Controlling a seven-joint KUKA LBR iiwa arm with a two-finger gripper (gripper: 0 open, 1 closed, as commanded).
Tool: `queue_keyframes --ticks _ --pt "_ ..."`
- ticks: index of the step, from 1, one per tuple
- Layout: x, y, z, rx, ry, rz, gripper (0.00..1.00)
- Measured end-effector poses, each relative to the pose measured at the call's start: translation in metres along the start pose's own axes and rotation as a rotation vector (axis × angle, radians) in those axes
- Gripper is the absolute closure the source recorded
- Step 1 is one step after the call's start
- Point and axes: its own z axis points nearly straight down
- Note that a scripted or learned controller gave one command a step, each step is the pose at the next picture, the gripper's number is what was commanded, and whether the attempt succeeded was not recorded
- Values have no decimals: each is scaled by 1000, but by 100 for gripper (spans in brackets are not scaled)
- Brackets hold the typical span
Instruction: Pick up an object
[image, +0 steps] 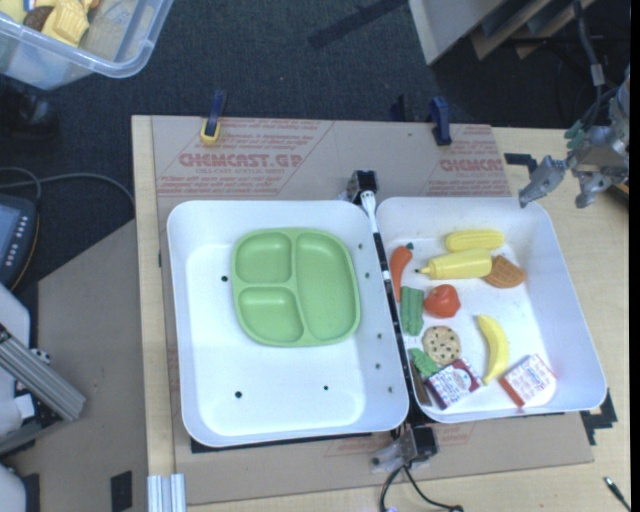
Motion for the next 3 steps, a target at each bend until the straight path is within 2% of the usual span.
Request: queue_keyframes --ticks 1,2,3 --pt "1 2 -9 -14 -3 -3 0" --pt "7 -3 37 -10 -2 -3 0" --pt "1 -2 98 -9 -2 -3 0"
